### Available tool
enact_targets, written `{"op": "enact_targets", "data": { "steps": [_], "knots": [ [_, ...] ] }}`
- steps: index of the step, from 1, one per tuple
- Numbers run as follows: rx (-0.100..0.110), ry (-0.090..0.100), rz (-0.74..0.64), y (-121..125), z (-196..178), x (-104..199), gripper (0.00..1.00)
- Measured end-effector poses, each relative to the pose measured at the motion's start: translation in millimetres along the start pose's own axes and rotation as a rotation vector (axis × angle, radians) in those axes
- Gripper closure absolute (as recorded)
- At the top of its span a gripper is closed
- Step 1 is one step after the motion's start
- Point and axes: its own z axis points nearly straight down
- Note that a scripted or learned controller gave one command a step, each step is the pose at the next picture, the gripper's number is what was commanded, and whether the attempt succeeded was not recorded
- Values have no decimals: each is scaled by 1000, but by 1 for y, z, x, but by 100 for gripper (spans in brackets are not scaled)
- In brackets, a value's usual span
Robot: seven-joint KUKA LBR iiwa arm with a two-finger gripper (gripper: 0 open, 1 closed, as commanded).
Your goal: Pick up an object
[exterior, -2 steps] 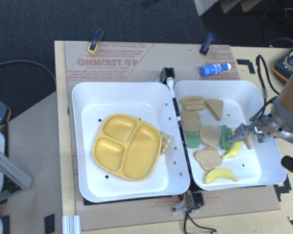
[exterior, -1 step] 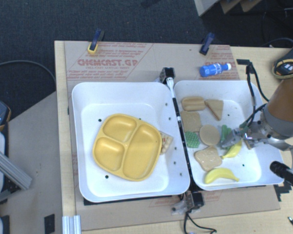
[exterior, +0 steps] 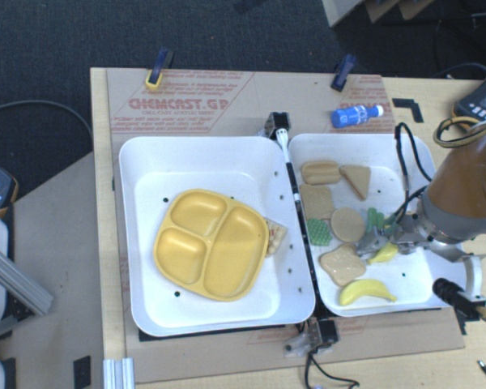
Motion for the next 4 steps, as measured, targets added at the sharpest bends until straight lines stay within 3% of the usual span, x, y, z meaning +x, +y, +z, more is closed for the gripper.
{"op": "enact_targets", "data": {
  "steps": [1,2,4],
  "knots": [
    [-3,-2,2,0,-12,-1,100],
    [-6,-4,-1,-2,-73,2,100],
    [-8,-5,-1,-3,-143,6,100]
  ]
}}
